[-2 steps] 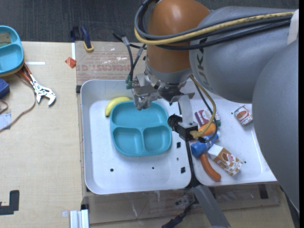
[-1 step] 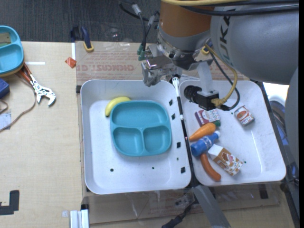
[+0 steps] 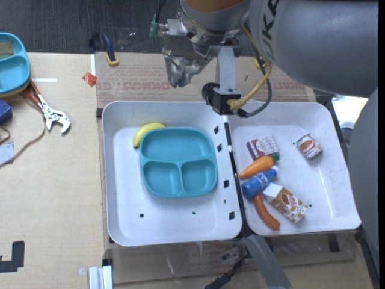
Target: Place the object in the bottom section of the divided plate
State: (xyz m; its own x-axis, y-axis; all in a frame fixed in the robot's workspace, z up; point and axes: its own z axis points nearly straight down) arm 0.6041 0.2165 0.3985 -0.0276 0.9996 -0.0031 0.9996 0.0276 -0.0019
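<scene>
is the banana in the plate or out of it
Out. The banana lies on the left bin's floor against the blue divided plate's upper-left rim; no compartment holds anything.

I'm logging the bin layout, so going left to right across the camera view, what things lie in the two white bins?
Banana → blue divided plate → carrot → small can. The packets, blue bottle and sausage crowd around the carrot's position, so I leave them out of the order.
</scene>
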